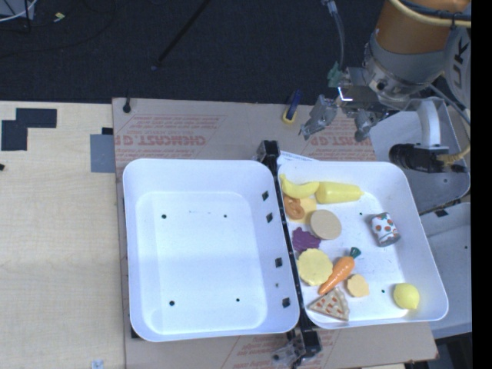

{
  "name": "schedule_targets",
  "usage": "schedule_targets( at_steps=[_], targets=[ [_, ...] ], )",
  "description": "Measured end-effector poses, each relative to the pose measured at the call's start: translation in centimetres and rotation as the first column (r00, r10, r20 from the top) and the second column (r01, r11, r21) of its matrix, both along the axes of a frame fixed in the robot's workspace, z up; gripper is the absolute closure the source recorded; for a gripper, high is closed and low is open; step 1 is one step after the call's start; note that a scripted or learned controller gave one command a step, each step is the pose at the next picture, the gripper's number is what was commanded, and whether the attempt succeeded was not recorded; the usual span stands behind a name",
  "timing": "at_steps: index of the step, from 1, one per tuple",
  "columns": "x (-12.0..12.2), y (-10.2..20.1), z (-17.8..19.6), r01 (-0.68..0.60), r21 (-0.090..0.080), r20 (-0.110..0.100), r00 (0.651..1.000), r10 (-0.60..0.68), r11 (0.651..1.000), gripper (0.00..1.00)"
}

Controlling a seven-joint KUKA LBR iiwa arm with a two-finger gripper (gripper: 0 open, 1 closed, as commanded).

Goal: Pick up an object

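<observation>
The right bin point(415, 206) holds several toy foods: a banana point(298, 186), a yellow pepper point(337, 193), a tan disc point(325, 224), a carrot point(338, 273), a pizza slice point(330, 307), a lemon point(406, 296) and a small printed can point(383, 228). My gripper point(338, 123) hangs above the bench just behind that bin's back rim. It is open, its fingers point(315, 120) spread wide with nothing between them. It touches none of the objects.
The left bin point(196, 244) lies beside the right one, with black clips along the shared rim point(277, 229). A blue and yellow item point(291, 107) lies on the cardboard behind the bins. A purple piece point(305, 240) and a yellow disc point(314, 266) crowd the carrot.
</observation>
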State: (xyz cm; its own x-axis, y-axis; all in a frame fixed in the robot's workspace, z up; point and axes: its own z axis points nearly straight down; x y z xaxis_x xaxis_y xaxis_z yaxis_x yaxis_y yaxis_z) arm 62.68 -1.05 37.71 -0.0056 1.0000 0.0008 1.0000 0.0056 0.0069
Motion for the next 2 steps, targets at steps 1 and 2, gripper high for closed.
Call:
schedule_targets(
  at_steps=[1,2],
  targets=[
    [-0.1,-0.2,0.3,-0.003,-0.003,-0.011,1.000,0.003,1.000,1.00],
    [0.9,9.0,11.0,-0.005,0.002,0.002,1.000,0.005,1.000,1.00]
  ],
)
